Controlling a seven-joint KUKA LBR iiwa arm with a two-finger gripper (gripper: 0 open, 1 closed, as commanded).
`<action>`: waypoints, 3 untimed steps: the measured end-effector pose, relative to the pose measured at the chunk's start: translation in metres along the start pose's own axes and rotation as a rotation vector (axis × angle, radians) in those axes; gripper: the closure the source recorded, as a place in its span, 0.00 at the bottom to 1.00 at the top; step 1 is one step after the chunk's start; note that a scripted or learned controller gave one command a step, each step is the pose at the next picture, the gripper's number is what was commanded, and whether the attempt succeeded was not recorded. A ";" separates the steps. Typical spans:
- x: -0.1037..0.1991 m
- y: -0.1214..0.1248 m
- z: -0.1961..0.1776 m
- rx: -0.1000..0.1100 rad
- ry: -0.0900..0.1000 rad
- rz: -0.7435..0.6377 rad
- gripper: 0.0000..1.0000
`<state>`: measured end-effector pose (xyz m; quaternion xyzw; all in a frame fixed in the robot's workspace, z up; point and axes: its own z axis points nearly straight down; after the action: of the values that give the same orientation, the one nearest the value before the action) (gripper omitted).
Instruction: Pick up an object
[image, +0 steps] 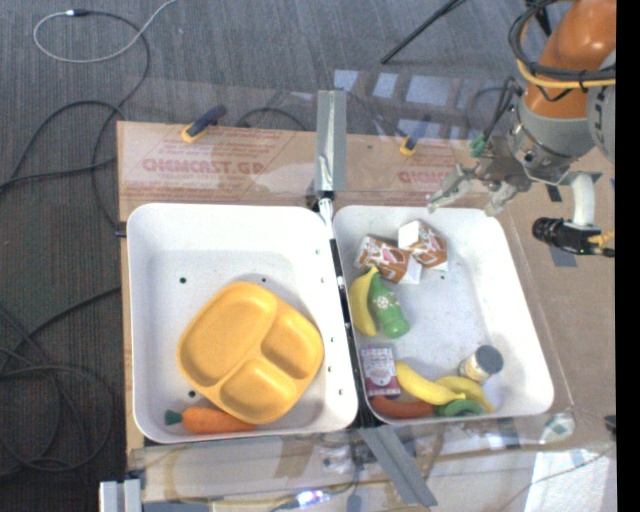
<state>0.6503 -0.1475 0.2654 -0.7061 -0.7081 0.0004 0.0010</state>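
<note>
We take the small cartons (405, 252) at the far end of the right bin (520, 300) as our likeliest pick, since they lie nearest the tool (468, 192). The tool hangs above the bin's far rim with its fingers spread and nothing between them. Beside the cartons lie a banana (361, 305) and a green bottle (389, 312), touching each other. To do this well, we should come straight down over the topmost carton and close across its narrow sides, keeping clear of the bin wall.

Bench (220, 165) under two white bins (150, 300)
</note>
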 end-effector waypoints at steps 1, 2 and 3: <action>0.001 0.001 -0.009 0.001 -0.001 -0.003 1.00; 0.001 0.000 -0.009 0.001 -0.001 -0.003 0.00; 0.016 -0.078 0.146 0.003 0.000 0.057 0.00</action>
<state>0.5725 -0.1314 0.1196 -0.7260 -0.6877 0.0016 0.0020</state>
